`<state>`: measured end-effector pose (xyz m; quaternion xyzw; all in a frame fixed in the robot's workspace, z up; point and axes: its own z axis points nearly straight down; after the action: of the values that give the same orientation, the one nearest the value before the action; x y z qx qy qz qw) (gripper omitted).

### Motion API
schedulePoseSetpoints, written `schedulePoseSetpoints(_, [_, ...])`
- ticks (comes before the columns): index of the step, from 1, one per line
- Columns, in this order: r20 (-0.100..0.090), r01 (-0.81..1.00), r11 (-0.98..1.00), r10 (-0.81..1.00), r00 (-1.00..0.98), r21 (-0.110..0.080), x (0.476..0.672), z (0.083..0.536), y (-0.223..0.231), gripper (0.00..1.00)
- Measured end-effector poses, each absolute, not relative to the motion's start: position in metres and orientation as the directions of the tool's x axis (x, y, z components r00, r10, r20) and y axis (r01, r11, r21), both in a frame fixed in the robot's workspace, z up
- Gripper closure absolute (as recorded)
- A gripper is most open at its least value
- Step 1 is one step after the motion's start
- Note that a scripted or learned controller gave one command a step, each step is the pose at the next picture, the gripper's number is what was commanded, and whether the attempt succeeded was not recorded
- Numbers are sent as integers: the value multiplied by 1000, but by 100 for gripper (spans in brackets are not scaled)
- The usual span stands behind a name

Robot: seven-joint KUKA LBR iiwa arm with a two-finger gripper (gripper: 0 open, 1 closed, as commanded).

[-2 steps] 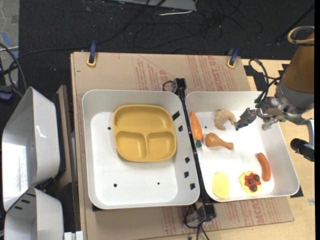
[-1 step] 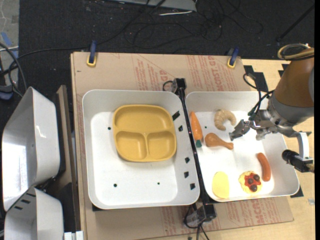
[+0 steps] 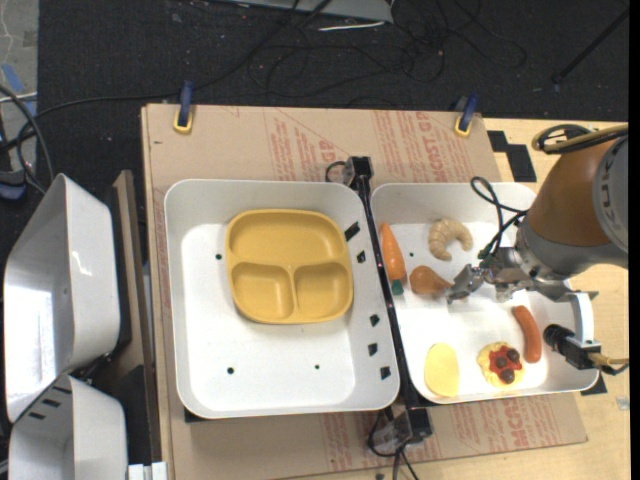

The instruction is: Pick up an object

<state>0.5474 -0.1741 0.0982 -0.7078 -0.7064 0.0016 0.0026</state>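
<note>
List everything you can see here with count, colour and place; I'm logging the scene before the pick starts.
bins: 2, white, side by side on the bench
plate: 1, yellow, three compartments, in the left bin
carrot: 1, orange, right bin, along its left wall
croissant: 1, tan, right bin, upper middle
brown piece: 1, brown, right bin, beside the carrot
sausage: 1, red-orange, right bin, lower right
yellow disc: 1, pale yellow, right bin, near the front wall
pizza: 1, yellow with red toppings, right bin, right of the disc
clamps: 2, yellow and blue, at the board's far edge
arm: 1, grey with orange band, over the right bin
gripper: 1, dark, just right of the brown piece
</note>
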Motion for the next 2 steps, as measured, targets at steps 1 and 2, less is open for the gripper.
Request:
schedulePoseSetpoints(1, [0,1000,-1,1000,1,-1,547,92,-174,0])
schedulePoseSetpoints(2, [0,1000,-2,1000,2,0,548,102,-174,100])
